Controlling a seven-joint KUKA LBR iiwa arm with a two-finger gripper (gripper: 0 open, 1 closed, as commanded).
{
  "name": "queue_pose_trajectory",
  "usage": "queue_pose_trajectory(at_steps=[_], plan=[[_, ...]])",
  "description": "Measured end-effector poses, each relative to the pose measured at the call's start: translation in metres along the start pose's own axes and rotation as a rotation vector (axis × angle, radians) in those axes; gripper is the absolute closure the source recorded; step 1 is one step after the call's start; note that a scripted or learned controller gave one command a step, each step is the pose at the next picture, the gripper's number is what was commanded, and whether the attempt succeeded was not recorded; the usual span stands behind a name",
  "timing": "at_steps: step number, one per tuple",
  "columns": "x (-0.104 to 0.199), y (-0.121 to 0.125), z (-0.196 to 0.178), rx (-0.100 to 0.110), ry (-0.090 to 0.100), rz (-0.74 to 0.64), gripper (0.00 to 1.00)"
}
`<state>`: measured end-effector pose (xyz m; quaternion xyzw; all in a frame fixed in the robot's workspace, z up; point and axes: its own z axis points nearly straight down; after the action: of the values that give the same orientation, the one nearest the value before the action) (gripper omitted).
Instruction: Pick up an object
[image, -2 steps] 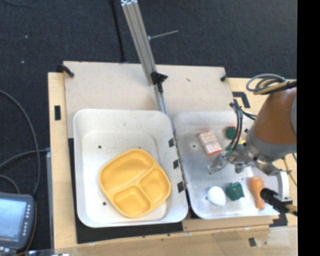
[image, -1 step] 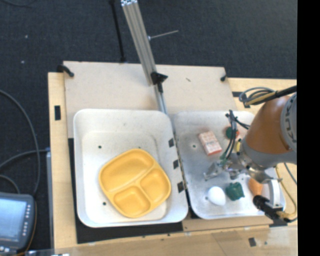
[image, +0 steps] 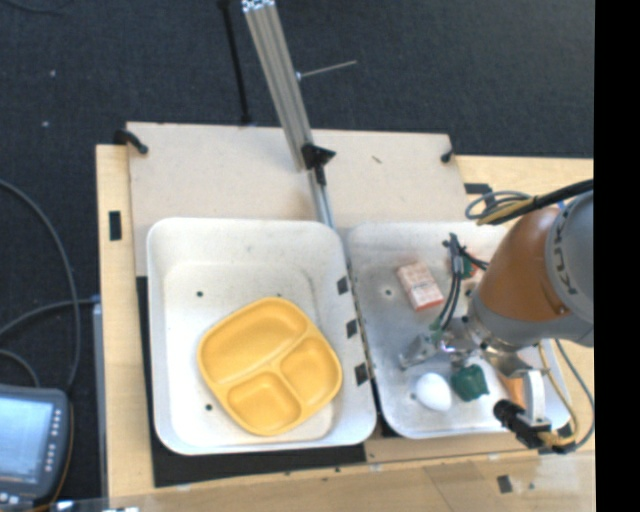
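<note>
camera view looks down on a worktop (image: 250, 175) with two white bins side by side. taking the right bin (image: 375, 270) as the landmark: the arm (image: 530, 280) comes in over its right side, orange band above the wrist, and the gripper (image: 440, 350) hangs low over its middle. how the fingers stand cannot be told (they are small and partly under the wrist), and nothing can be seen between them.

inside the right bin, a white egg (image: 433, 391) lies near the front wall, just in front of the gripper. a dark green thing (image: 468, 381) sits just right of the egg, close enough that touching or not is unclear. a small pink box (image: 420, 286) lies toward the back of the bin, behind the gripper and apart from it.

left of the right bin, the left bin (image: 180, 250) holds a yellow tray (image: 268, 365) with three compartments, lying flat. a metal post (image: 285, 90) slants away behind the bins.
</note>
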<state>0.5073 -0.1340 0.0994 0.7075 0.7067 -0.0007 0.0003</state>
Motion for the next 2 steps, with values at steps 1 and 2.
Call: queue_pose_trajectory(at_steps=[1, 2], plan=[[0.000, 0.002, -0.012, -0.005, 0.001, 0.005, 1.00], [-0.010, -0.002, -0.067, -0.008, -0.001, 0.004, 1.00]])
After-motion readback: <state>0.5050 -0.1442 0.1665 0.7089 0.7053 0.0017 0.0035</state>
